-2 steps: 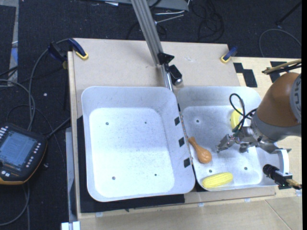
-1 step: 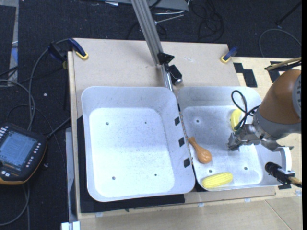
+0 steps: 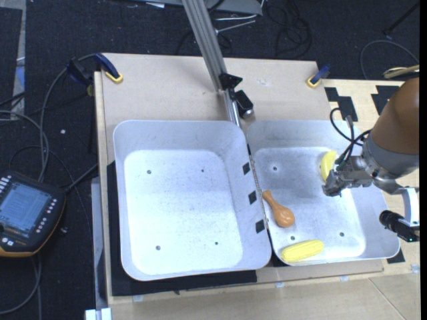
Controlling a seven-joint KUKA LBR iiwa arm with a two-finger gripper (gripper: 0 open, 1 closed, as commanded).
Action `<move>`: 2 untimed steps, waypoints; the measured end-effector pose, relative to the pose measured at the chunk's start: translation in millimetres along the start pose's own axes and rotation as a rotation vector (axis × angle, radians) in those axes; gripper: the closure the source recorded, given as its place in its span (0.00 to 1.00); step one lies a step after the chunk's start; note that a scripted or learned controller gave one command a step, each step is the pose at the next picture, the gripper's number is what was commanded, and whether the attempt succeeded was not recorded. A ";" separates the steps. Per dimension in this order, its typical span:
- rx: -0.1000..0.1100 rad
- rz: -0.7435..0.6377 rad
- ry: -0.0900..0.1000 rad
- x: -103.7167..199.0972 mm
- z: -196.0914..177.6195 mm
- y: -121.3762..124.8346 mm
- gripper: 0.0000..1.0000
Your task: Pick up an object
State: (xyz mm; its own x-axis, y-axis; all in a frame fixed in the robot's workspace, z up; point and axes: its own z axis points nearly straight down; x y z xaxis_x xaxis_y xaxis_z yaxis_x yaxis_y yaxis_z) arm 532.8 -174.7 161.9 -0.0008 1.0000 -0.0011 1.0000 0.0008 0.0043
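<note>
Yellow ball (image 3: pixel 327 164) sits in the right bin (image 3: pixel 373 245), touching the gripper (image 3: pixel 331 187); grip state unclear. Wooden pear-shaped piece (image 3: pixel 279 211) and corn cob (image 3: pixel 303 249) lie nearer the front edge.

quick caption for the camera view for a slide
Gripper low in the right bin beside a yellow object; corn and an orange maraca lie nearby.

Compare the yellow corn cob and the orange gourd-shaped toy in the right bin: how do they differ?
Colour: the corn cob is yellow, the gourd toy orange-tan.
Shape: the corn cob is an even, stubby cylinder; the gourd toy has a thin neck widening to a round bulb.
Pose: the corn cob lies nearly along the bin's front wall; the gourd toy lies diagonally near the left wall.
Both lie flat in the right bin, untouched.
</note>
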 end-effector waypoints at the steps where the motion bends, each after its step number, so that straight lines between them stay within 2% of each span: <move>1: 0.001 0.000 0.000 5.3 -43.3 3.3 1.00; 2: -0.001 0.001 0.000 -0.4 -104.4 5.1 1.00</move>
State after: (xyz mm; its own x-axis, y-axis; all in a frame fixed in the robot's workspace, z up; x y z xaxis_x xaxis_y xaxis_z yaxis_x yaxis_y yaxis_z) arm 537.5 -174.9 266.3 -0.0001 1.0000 -0.0013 1.0000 0.0001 0.0052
